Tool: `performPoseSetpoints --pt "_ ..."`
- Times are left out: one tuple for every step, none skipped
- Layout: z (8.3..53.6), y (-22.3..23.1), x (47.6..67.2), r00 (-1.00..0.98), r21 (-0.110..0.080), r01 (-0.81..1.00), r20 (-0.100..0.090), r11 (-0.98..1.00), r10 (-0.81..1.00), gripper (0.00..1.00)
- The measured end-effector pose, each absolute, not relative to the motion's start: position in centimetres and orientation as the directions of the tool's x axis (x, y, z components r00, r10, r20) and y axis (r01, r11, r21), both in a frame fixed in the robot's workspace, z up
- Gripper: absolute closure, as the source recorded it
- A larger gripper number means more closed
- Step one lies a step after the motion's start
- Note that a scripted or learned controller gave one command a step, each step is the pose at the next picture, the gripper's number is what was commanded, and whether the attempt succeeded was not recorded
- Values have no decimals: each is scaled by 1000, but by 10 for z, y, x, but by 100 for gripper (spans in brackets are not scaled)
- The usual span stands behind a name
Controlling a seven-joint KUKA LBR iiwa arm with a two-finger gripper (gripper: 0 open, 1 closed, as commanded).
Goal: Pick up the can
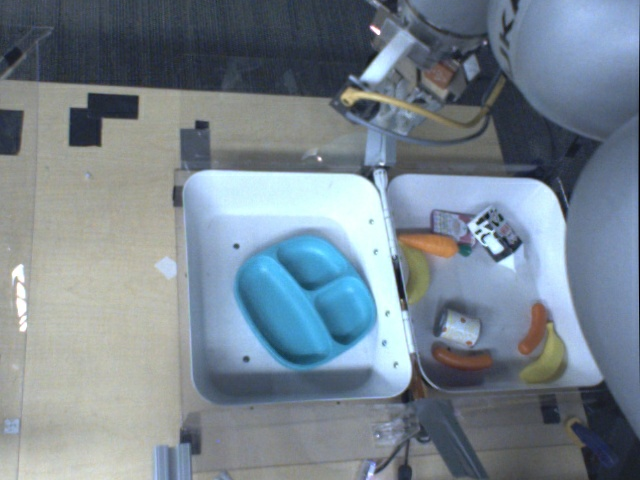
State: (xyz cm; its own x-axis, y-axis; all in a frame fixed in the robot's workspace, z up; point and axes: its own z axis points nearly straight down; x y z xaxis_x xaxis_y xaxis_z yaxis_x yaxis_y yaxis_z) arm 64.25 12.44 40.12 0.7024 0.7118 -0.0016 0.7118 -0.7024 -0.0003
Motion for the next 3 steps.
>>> performPoseSetpoints --pt "361 198 638 736 -3 677 -4 -736 677 100" --pt "393 234 662 774 -1 633 0 -774 633 100" --pt "432 141 659 815 1 580 -2 -815 580 100"
